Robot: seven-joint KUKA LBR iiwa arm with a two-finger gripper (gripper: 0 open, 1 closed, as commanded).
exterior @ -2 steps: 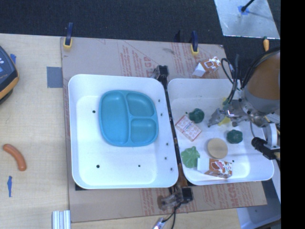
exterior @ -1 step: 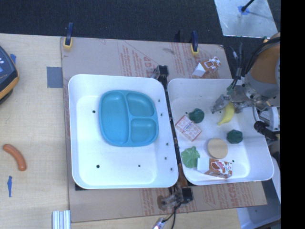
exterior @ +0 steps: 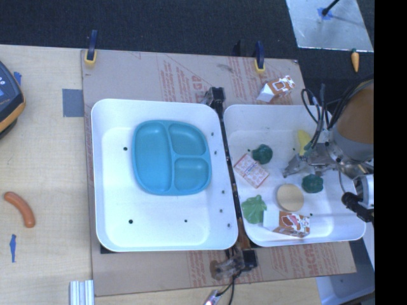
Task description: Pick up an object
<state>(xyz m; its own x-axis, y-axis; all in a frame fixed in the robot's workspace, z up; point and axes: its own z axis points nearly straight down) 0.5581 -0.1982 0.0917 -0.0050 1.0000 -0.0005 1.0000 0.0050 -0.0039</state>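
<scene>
A: Objects lay scattered through the right bin [exterior: 356,235] where the gripper [exterior: 304,165] had reached in. Which was nearest?

B: A dark green round piece [exterior: 312,183] sat just below and beside the gripper, almost touching it. A yellow item [exterior: 303,138] lay just above, a second dark green lump [exterior: 261,153] off to its left, and a tan disc [exterior: 290,197] lower left, near the green piece.

A: Was the gripper holding anything?

B: Nothing showed between its parts. Whether it was apart or together, I could not tell; the metal blurred into the cables there.

A: So how should the grab have been done well?

B: My judgement: pick one target, likely that near green piece, and centre over it before descending, since the disc crowded it on one side. Coming straight down would have avoided nudging it towards the bin wall.

A: And further off?

B: A printed packet [exterior: 251,169] and a light green leafy shape [exterior: 254,208] lay well to the left, a small carton [exterior: 293,223] below. The left bin [exterior: 105,170] held a blue divided plate [exterior: 172,157], far from the gripper. A sausage [exterior: 20,208] lay out on the desk [exterior: 38,246].
</scene>
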